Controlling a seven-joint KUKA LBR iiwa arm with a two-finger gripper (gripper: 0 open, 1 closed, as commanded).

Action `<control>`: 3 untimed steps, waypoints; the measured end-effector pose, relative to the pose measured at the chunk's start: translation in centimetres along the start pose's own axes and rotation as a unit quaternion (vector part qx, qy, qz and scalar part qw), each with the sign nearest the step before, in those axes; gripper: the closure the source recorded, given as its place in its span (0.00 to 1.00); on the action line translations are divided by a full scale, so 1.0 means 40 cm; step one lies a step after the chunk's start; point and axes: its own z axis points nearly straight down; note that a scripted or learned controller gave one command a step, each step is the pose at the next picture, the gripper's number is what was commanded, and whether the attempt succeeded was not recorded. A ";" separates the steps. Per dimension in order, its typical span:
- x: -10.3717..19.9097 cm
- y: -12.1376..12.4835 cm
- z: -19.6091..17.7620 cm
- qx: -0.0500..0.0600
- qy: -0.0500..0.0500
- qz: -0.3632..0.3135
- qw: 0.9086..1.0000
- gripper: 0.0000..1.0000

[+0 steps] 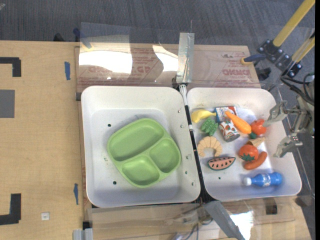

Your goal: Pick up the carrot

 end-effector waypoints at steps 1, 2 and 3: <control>-0.080 0.043 0.341 0.001 -0.005 0.042 0.999 0.00; -0.165 0.054 0.463 -0.001 0.041 0.116 0.992 0.00; -0.191 0.053 0.432 0.002 0.016 0.116 0.993 1.00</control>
